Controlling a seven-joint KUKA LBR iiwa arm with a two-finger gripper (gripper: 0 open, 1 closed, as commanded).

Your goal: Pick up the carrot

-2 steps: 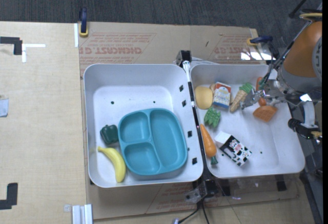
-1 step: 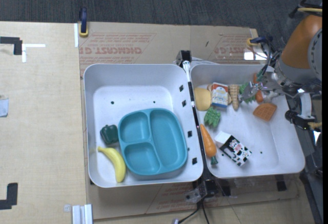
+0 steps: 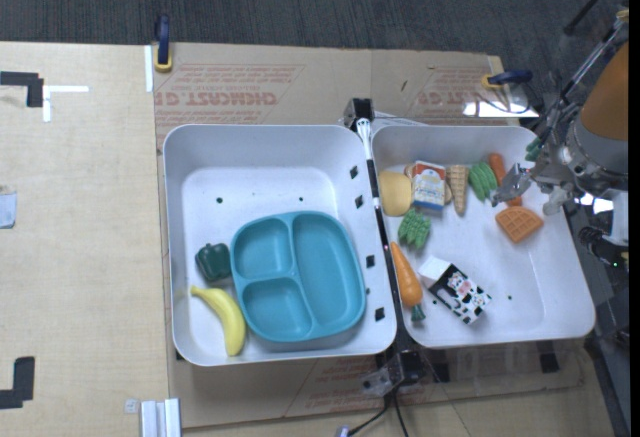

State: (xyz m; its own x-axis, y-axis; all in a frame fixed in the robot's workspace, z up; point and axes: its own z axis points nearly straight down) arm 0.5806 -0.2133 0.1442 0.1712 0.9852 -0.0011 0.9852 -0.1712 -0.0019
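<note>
Task not yet done: the long orange plastic carrot (image 3: 405,275) lies ungrasped at the right bin's (image 3: 560,320) near-left wall, the end effector (image 3: 525,180), state indeterminable, far right.

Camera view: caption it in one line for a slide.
Gripper hovers at the right bin's far side near the waffle, while the carrot lies by its left wall.

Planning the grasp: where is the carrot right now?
The carrot lies in the right bin, against its left wall near the front, below the green vegetable and left of the cow-print carton.
</note>
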